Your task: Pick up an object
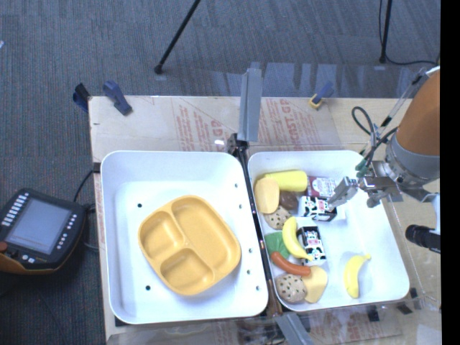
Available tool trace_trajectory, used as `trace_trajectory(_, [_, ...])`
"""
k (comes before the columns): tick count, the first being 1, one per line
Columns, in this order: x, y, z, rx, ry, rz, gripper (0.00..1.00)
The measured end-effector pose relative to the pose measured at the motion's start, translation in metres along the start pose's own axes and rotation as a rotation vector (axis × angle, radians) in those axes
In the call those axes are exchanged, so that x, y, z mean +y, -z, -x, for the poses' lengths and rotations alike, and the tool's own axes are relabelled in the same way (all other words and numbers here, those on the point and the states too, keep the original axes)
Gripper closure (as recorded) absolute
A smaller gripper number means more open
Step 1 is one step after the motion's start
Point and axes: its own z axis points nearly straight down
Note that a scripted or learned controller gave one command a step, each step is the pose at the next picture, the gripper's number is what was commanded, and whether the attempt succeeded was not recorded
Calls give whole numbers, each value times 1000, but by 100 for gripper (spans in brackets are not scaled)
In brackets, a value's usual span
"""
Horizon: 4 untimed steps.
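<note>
Grey carpet under bench; right bin (394, 264) crowded. Gripper (338, 195) over milk carton (317, 208), jaw state unclear. Risk: neighbours jam fingers, carton slips.

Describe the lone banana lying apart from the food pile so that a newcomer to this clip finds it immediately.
Start at the right white bin, the one crowded with toy food. Go to its near right corner, where the small yellow banana lies alone on bare white floor. The other banana sits within the pile along the bin's left side, beside a cow-print carton.
</note>
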Motion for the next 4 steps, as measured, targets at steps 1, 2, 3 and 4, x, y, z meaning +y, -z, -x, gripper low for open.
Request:
trace_trajectory(1, [39, -99, -27, -1, 98, 0, 0])
trace_trajectory(2, [-2, -36, -84, 0, 27, 5, 0])
trace_trajectory(3, [-9, -137, -53, -3, 153, 4, 0])
trace_trajectory(4, [-9, -128, -54, 0, 150, 2, 100])
